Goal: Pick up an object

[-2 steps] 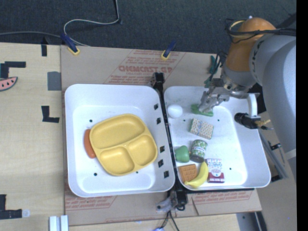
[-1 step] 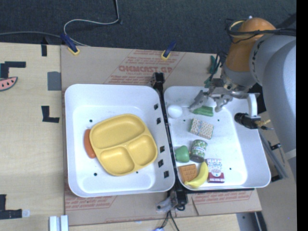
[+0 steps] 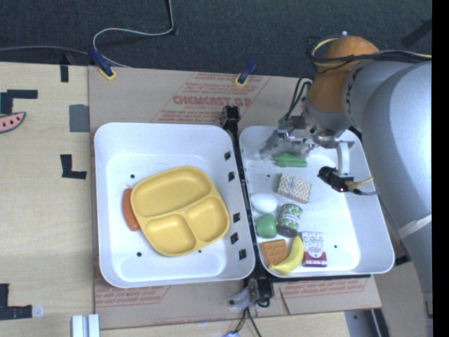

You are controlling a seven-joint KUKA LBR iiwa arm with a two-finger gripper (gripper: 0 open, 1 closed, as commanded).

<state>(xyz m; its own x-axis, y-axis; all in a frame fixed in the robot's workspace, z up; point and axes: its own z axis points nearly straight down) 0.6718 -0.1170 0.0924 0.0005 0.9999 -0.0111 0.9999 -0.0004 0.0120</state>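
Two shallow white bins side by side: left bin [image 3: 112,188], right bin [image 3: 365,237]. In the left bin, two things: one yellow divided plate [image 3: 180,209] with three compartments, and one orange-red piece [image 3: 129,210] tucked under the plate's left edge.

In the right bin, eight things: one long green item [image 3: 290,161] at the far end; one patterned tan packet [image 3: 293,187] just nearer; one white egg-shaped piece [image 3: 264,203]; one round green piece [image 3: 266,225] touching one small can [image 3: 289,218]; one orange waffle-like square [image 3: 273,248]; one banana [image 3: 291,257] curled against that square; one red-and-white box [image 3: 313,248] beside the banana.

One gripper [image 3: 291,142], hanging over the far end of the right bin, just above the long green item. Spread or closed: cannot tell from this angle. Nothing seen held.

Under both bins, one sheet of brown cardboard [image 3: 161,100] with red print, pinned at the far edge by two blue-and-yellow clamps [image 3: 104,65]. Beneath that, a pale wooden bench [image 3: 35,209] with black tape marks. Beyond, dark carpet [image 3: 245,12] crossed by a thin cable [image 3: 133,30].
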